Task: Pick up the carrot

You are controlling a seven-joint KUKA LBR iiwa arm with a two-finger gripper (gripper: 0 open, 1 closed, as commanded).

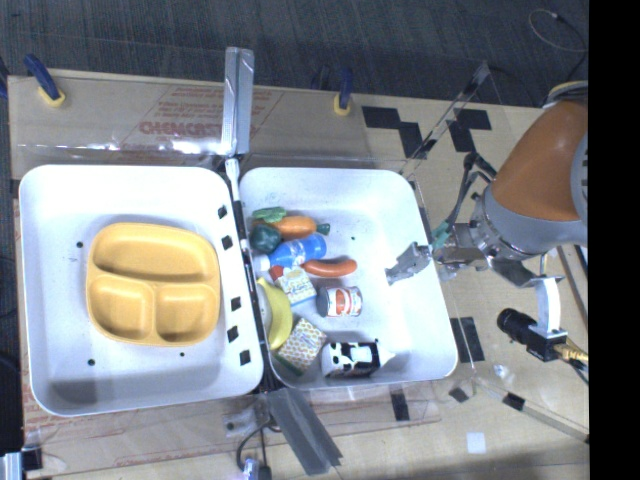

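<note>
The carrot (290, 225) is a short orange piece with a green top, lying near the upper left of the right bin (390, 193), just above a blue bottle (297, 250). My gripper (407, 264) hangs over the right side of that bin, well to the right of the carrot and apart from it. Nothing shows between its fingers.
Around the carrot lie a dark green vegetable (265, 238), a red sausage (330, 266), a can (342, 302), a banana (277, 313), a checkered packet (301, 344) and a black and white toy (351, 358). The left bin (50, 218) holds a yellow divided tray (154, 282).
</note>
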